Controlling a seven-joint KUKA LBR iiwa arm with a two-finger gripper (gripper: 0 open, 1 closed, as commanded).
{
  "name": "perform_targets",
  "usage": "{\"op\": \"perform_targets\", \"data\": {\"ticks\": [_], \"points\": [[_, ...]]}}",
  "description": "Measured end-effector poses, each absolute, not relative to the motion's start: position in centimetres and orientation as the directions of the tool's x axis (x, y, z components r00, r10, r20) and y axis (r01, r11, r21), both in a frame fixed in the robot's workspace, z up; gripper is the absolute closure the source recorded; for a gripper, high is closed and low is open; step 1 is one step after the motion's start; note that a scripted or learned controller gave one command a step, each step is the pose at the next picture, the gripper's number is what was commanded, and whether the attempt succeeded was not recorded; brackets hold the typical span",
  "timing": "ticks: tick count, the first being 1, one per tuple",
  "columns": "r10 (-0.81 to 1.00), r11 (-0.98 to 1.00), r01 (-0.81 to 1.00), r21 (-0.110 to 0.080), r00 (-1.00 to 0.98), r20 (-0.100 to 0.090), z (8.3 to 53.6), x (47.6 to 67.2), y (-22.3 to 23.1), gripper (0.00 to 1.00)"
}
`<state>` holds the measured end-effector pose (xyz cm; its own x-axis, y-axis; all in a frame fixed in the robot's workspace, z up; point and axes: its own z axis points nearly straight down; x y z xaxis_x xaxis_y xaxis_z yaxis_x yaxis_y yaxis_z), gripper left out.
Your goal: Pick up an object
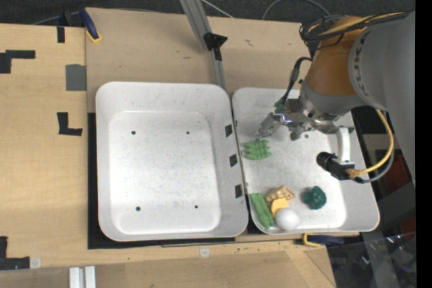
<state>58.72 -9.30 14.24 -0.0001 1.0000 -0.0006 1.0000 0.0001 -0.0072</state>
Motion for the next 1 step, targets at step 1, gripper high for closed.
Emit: {"op": "perform_targets", "data": {"ticks": [1], "points": [[1.0,-0.001,1.0,0.002,0.001,0.0,9.22,58.83,-9.26,0.0]]}}
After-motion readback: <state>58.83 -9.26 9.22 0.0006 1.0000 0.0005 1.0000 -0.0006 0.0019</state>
